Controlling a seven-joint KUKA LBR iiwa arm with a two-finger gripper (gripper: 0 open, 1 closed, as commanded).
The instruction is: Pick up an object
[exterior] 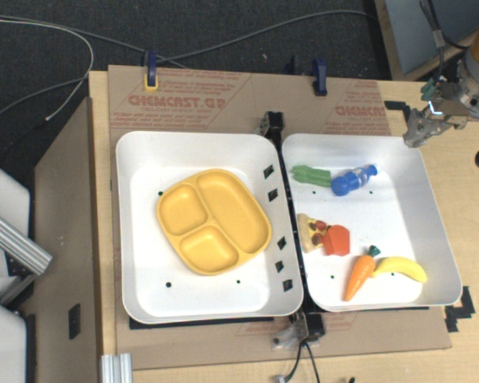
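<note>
smooth yellow divided plate [214,220], tapered orange carrot [358,276], curved banana [402,269]

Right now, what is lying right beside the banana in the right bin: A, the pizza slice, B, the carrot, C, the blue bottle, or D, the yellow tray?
B: the carrot lies just left of the banana near the front of the right bin, its green top up against the banana's end.
</note>
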